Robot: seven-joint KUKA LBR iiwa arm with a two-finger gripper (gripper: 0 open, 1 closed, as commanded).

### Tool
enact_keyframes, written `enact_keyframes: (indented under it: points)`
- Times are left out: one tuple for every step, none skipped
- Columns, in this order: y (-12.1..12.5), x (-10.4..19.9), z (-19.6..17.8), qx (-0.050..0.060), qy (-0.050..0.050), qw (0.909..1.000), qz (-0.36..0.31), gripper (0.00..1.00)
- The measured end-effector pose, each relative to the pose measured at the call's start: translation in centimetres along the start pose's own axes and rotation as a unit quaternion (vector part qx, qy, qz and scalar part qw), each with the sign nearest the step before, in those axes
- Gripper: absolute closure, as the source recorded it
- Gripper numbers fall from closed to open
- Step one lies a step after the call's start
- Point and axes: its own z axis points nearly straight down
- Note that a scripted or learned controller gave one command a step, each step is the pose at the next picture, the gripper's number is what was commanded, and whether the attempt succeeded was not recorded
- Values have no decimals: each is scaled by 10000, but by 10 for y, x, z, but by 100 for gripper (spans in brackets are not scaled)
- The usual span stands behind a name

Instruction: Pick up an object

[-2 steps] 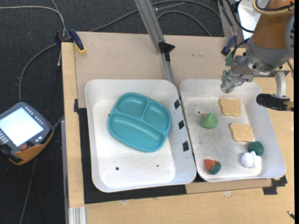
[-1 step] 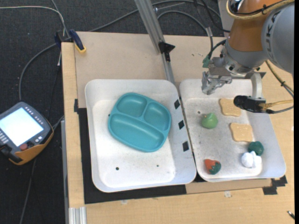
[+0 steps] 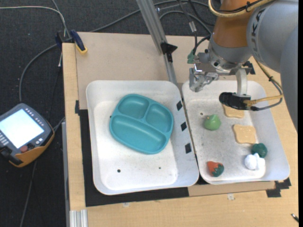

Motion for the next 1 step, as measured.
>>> enact_keyframes:
  points:
    - [2,50,13,23,2,10000,3,100]
